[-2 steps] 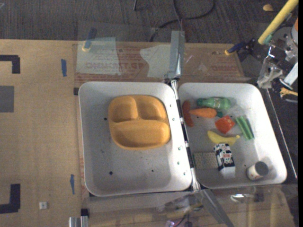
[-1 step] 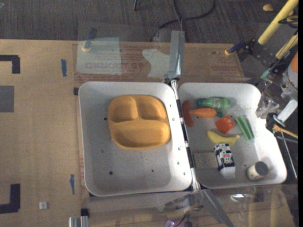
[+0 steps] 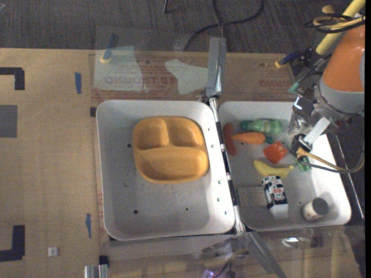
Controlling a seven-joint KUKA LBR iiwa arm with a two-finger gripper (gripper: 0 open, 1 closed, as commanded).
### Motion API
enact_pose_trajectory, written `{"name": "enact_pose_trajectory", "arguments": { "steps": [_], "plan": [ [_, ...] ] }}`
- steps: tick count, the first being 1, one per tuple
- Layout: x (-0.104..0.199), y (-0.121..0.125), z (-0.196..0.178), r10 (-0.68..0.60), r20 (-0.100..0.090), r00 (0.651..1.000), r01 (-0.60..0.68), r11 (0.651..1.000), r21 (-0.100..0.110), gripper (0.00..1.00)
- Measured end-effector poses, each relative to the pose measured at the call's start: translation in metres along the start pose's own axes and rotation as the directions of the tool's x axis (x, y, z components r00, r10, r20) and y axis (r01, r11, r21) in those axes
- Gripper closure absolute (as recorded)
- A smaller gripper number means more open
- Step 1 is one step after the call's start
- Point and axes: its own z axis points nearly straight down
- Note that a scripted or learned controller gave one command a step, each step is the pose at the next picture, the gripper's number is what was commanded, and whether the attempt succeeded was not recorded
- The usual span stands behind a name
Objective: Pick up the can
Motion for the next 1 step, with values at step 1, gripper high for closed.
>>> {"name": "enact_pose_trajectory", "arguments": {
  "steps": [1],
  "plan": [
    [0.0334, -0.0742, 0.0187, -0.03, 0.0, 1.0, 0.03, 1.0, 0.0, 1.0]
  ]
}}
